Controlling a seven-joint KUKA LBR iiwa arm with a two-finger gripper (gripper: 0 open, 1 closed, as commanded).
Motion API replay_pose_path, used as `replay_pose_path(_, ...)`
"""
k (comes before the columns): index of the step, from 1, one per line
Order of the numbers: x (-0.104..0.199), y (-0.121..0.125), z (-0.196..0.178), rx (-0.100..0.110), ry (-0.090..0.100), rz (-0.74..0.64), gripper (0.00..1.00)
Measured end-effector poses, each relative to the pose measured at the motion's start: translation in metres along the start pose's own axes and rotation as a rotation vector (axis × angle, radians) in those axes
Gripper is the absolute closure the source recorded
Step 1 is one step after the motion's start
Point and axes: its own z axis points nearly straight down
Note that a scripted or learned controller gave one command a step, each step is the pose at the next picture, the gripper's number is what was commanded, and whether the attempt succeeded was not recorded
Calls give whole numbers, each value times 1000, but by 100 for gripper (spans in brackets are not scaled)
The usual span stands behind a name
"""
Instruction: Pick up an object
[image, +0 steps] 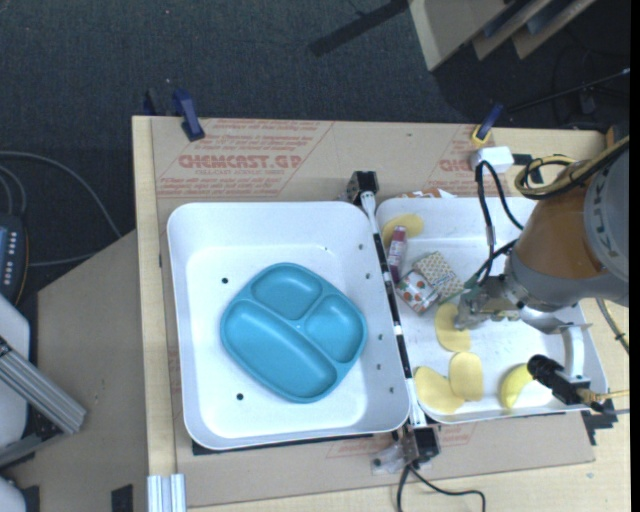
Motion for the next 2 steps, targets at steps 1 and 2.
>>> replay_pose_path(1,0,0,0,0,0,0,0)
replay_pose_path(2,18,72,-7,6,2,-1,0)
